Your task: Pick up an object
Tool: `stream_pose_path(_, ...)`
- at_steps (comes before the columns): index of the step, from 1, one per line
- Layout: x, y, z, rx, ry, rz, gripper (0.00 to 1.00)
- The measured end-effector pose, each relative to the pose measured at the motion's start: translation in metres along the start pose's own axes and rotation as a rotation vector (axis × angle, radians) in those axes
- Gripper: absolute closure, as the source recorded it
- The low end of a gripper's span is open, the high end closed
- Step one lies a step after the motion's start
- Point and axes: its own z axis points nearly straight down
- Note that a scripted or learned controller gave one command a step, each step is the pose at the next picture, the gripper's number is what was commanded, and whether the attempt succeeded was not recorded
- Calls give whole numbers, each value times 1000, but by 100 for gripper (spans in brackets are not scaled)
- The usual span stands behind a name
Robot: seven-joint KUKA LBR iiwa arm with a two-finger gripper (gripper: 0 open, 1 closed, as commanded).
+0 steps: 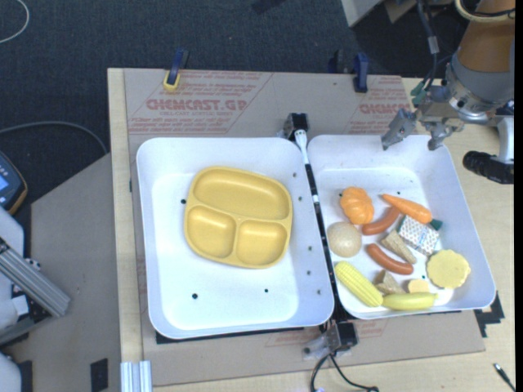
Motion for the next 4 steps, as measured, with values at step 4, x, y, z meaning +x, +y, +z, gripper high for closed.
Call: stream_pose_path(4,-10,4,141,-9,-1,-4,0)
